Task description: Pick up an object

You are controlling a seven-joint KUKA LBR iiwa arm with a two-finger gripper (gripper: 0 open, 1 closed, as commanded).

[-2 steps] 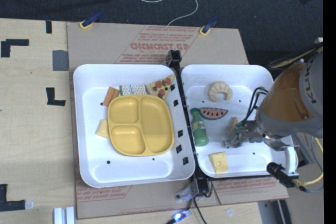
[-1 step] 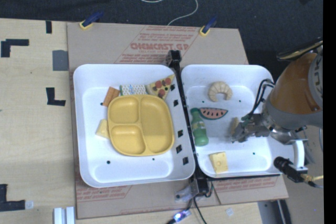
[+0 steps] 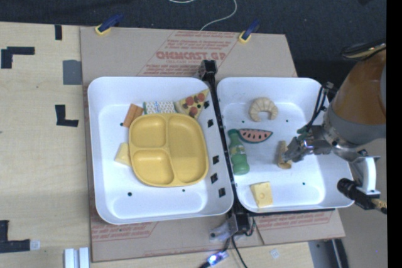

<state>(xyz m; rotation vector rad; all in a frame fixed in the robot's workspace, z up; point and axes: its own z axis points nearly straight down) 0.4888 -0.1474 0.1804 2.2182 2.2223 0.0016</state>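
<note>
My gripper (image 3: 291,152) is low in the right bin (image 3: 313,188), near its right side, reaching in from the right. A small tan-brown object (image 3: 283,155) lies right at its tip, partly covered by it. Whether that object is gripped cannot be told. To the left in the same bin lie a croissant (image 3: 264,108), a watermelon slice (image 3: 255,135), a green bottle (image 3: 238,154) and a yellow cheese wedge (image 3: 262,193).
The left bin (image 3: 107,198) holds a yellow divided plate (image 3: 168,149), a pizza slice (image 3: 193,102), an orange piece (image 3: 132,115) and a pale yellow wedge (image 3: 122,154). A black divider (image 3: 217,135) runs between the bins. A white cable (image 3: 201,0) loops behind.
</note>
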